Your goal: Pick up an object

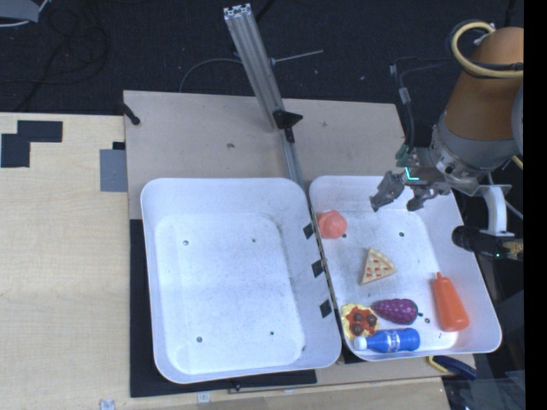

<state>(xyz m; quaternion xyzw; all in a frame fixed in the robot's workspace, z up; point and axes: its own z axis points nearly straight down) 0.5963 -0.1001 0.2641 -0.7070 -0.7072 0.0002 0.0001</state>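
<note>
Now pincer point(400, 193) hangs wide apart, holding nothing, upper part of right bin point(479, 336). Nearest target: pizza slice point(376, 266), frame centre-right. You should lower straight over slice, avoid pink ball point(332, 224).

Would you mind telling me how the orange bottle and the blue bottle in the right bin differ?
The orange bottle is larger and lies roughly along the bin's right wall; the blue bottle is smaller and lies along the front wall. The orange one lies apart, while the blue one sits close beside the purple grapes. Both lie on their sides in the right bin.

Tan bench point(205, 135); dark floor point(128, 41) with cables; pale wood panel point(60, 254).
</note>
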